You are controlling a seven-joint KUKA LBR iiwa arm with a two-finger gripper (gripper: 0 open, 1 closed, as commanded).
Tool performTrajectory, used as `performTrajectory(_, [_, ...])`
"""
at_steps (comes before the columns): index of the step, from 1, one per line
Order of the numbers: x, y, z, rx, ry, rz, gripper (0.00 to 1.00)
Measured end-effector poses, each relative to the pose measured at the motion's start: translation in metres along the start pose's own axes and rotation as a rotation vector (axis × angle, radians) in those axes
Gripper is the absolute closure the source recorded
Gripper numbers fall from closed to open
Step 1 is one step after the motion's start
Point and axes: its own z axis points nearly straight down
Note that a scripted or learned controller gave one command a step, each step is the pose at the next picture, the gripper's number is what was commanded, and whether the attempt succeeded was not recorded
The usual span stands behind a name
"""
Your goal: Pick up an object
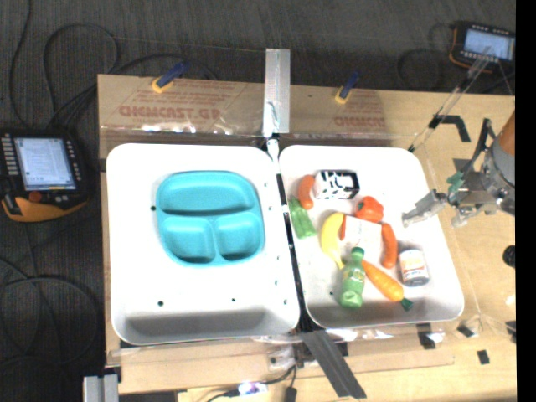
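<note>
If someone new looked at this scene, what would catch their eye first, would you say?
Probably the bright turquoise divided tray, alone in the left bin. Next, the colourful clutter of toy food in the right bin, including a banana and a carrot. The gripper hovers at that bin's right edge.

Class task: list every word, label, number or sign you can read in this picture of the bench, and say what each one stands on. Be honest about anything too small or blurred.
"CHEMCAST GP" (last letters uncertain): red print on the clear sheet behind the bins.
Same red print, right part of the sheet: too blurred.
Handheld screen at left: too small.
Small jar label: too blurred.
</note>
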Motion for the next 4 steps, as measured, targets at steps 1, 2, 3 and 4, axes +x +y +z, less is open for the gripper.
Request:
performTrajectory(1, [0.000,0.012,0.130,-0.017,-0.007,0.112,0.00])
performTrajectory(2, [0.022,0.005,0.040,0.000,-0.001,0.059,0.00])
performTrajectory(3, [0.027,-0.012,-0.052,-0.002,-0.001,-0.089,0.00])
performTrajectory(4, [0.024,-0.013,0.108,0.002,0.001,0.029,0.00])
